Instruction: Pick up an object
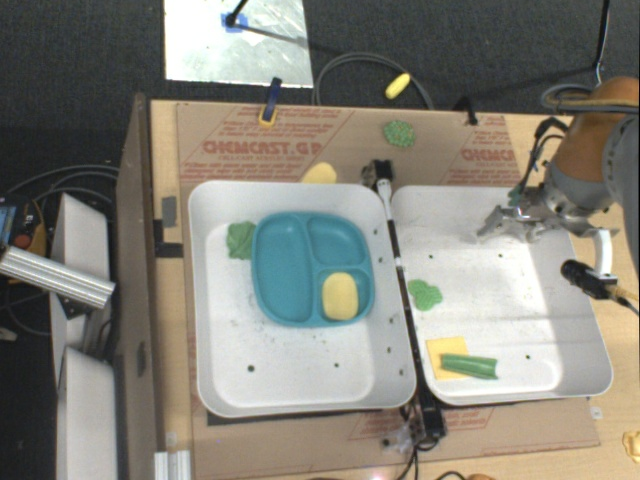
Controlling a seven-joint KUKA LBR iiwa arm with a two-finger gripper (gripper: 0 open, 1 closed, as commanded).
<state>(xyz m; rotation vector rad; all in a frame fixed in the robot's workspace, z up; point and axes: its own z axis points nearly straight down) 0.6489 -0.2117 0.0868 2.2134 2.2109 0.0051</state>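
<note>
My gripper (pixel 516 224) hangs over the far right part of the right bin (pixel 570 313), its fingers spread open with nothing between them. In that bin lie a small green leafy piece (pixel 425 294) near the left wall, a yellow square (pixel 446 347) and a green cylinder (pixel 468 367) at the near edge, all well to the near left of the gripper. The left bin (pixel 220 358) holds a teal divided plate (pixel 300 268) with a yellow lump (pixel 340 295) on it, and a green leafy piece (pixel 240 239) beside it.
The grey arm with its orange band (pixel 600 138) comes in from the right edge. A black divider (pixel 398 268) runs between the bins. Behind the bins on the cardboard lie a yellow piece (pixel 320 174), a green round piece (pixel 399 133) and a clamp (pixel 270 103).
</note>
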